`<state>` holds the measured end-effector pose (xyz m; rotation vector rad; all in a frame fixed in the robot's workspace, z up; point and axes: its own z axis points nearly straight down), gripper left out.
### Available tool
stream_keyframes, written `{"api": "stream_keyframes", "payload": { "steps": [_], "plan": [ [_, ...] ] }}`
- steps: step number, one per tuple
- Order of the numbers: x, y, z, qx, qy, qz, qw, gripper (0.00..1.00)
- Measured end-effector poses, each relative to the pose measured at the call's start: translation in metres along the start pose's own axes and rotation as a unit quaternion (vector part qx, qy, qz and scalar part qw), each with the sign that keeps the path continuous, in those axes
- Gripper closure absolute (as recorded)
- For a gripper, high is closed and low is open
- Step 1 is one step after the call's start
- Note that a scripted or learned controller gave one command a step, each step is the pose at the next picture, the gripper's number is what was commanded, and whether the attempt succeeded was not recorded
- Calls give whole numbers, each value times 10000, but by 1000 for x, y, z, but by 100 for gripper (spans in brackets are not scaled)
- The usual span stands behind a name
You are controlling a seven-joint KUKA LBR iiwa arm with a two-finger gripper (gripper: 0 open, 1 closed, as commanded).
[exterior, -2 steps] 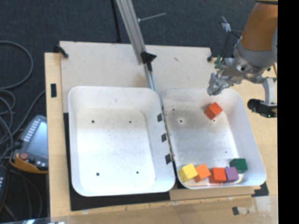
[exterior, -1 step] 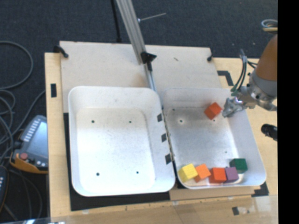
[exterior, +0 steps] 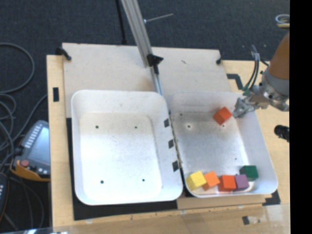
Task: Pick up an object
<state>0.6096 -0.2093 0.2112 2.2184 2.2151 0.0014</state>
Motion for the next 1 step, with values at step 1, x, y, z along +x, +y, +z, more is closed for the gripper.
{"api": "stream_keyframes", "payload": {
  "steps": [1],
  "plan": [
    [0, 0, 1, 5, 3, 3, 10000, 0]
  ]
}}
